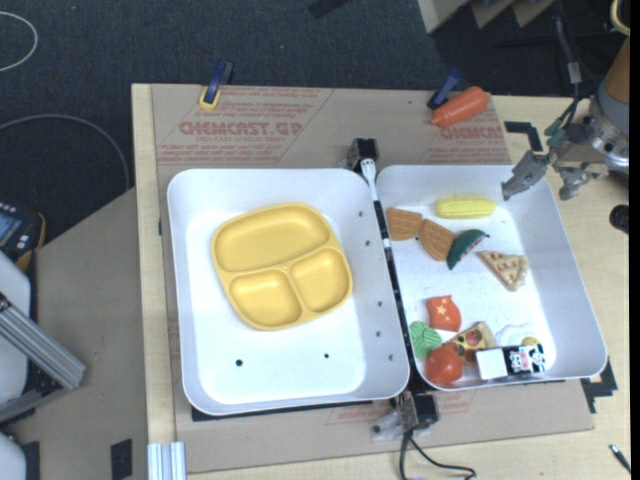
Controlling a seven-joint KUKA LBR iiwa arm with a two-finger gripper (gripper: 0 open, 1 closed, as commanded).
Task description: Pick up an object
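The gripper (548, 176) hung over the far right corner of the right bin (575, 268), its two fingers spread apart and pointing down, with nothing between them. One finger (522, 179) reached over the bin's far rim; the other sat nearer the bench's right edge.

Closest to it lay a yellow corn cob (466, 207), near the far rim of the right bin, its long axis running left to right, roughly parallel to that rim. Toward the bin's left wall lay two brown pieces (418, 230) touching each other, and beside them a dark green piece (464, 245) tilted along a diagonal. A pizza slice (504, 267) lay toward the right wall, its tip pointing to the near right corner. Along the near rim were clustered a red piece (444, 313), a green leaf (424, 338), a tomato (444, 366) and a small white and black box (508, 360).

The left bin (190, 298) carried a yellow divided plate (282, 265), set at a slant near its middle. An orange carrot (459, 106) lay on the bench beyond the right bin, pointing toward the far right.
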